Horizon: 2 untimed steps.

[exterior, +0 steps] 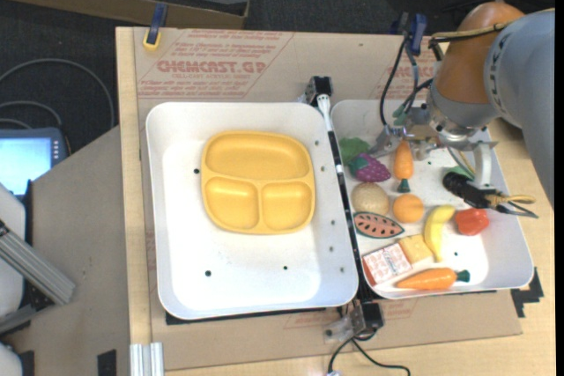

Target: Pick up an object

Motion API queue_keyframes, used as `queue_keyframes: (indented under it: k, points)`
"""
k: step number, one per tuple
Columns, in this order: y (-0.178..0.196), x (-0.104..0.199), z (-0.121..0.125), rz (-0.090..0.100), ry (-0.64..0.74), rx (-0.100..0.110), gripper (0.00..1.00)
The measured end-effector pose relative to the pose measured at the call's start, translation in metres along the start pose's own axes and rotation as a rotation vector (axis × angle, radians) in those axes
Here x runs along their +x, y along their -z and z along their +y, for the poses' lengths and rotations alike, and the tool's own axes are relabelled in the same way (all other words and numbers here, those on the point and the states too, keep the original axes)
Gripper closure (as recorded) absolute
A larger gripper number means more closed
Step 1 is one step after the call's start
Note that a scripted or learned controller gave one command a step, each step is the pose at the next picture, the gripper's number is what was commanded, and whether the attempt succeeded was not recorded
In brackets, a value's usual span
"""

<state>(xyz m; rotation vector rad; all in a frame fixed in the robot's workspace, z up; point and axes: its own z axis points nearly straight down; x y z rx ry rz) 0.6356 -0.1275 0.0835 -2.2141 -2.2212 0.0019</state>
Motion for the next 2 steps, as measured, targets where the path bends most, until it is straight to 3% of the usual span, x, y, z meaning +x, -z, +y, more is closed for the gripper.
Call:
queue_keyframes:
  k: [1, 2]
  points:
    - [0.012, -0.002, 0.001, -0.002, -0.002, -0.005, 1.0]
    - [0.108, 0.064, -0.004, -0.001, 0.004, -0.016, 1.0]
